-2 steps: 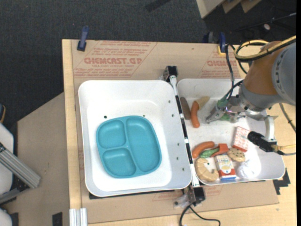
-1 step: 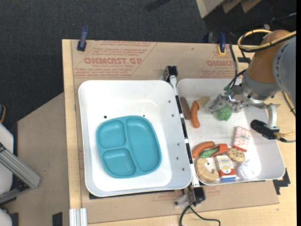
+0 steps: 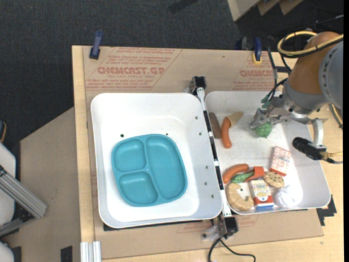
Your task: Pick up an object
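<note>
Brown bench [image 3: 136,70]; apparently dark carpet [image 3: 82,10]

I'm counting two white bins, left [image 3: 103,146] and right [image 3: 322,187], one teal divided tray [image 3: 148,169], two orange carrots [image 3: 226,132] [image 3: 235,171], two small cartons [image 3: 280,160] [image 3: 262,194], one green piece [image 3: 264,129].

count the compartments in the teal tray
3. The teal tray in the left bin has one at upper left, one at lower left and a long one down its right side.
</note>
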Controlling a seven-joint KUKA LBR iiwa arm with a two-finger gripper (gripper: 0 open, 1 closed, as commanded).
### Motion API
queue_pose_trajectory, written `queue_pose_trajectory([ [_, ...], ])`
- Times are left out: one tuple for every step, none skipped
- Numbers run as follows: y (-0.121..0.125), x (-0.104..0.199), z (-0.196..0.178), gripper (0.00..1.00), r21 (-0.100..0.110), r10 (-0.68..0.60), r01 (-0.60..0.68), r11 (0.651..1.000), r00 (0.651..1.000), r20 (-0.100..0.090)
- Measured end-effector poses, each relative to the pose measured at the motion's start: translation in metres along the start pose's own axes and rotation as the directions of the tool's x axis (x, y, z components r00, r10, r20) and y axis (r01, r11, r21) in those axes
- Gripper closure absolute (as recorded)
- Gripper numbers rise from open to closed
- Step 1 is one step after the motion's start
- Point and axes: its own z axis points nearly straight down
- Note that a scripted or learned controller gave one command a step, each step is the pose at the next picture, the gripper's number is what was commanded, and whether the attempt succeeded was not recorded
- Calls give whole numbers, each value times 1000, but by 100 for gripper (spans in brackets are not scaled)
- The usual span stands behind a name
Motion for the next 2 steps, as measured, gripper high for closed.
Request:
queue_pose_trajectory([
  [39, 46, 10, 100, 27, -1, 1, 1000, 1000, 3],
  [40, 145, -96, 100, -5, -7, 7, 1000, 1000, -4],
])
